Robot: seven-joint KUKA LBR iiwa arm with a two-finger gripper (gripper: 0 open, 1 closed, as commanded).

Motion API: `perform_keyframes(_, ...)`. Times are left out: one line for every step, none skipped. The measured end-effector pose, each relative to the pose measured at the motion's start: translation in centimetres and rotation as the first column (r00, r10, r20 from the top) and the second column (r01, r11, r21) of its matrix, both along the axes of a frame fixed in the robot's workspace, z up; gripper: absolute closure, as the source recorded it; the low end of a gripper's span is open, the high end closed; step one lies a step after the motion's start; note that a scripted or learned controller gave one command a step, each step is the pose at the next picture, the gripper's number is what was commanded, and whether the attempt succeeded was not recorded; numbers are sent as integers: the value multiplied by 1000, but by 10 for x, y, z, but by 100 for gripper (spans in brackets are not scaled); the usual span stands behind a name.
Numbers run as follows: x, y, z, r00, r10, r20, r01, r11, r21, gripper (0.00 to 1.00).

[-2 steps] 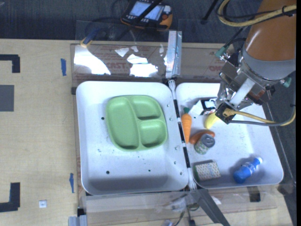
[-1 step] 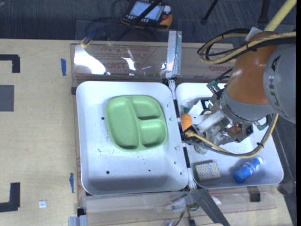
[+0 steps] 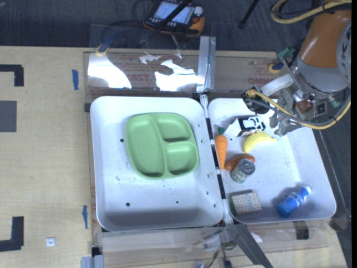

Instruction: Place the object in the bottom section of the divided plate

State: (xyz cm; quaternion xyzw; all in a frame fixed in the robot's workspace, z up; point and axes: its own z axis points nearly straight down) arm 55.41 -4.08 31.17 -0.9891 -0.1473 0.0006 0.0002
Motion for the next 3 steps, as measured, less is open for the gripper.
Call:
perform_keyframes(-51, 21, -123, 997, -74, -3, 74, 997, 1, 100)
perform_keyframes(2, 49, -59, 998, -55, 2, 55, 998, 0, 100)
perform_keyframes(64, -28, -15, 995, -96, 1, 96, 995, 0, 100)
